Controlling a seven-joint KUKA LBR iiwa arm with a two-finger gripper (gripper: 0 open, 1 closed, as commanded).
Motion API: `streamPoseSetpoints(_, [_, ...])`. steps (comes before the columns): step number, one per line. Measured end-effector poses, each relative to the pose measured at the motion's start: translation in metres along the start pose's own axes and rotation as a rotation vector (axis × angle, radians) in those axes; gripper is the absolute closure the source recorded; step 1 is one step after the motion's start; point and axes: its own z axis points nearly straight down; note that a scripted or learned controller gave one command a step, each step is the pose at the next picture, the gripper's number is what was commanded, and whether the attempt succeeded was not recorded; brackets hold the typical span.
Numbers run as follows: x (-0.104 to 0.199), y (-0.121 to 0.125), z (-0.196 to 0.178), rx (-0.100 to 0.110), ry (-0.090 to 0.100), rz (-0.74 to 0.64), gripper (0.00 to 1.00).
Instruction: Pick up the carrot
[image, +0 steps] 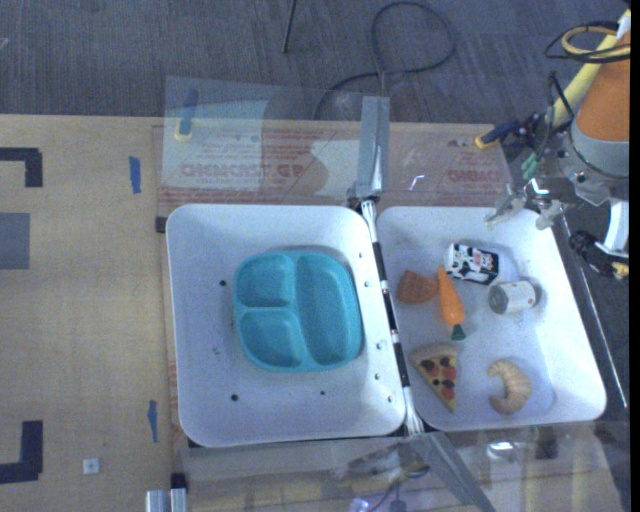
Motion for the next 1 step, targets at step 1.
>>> streamPoseSetpoints(1, [0.0223,-0.0781,0.0840,0.001,0.000,-0.031,0.00])
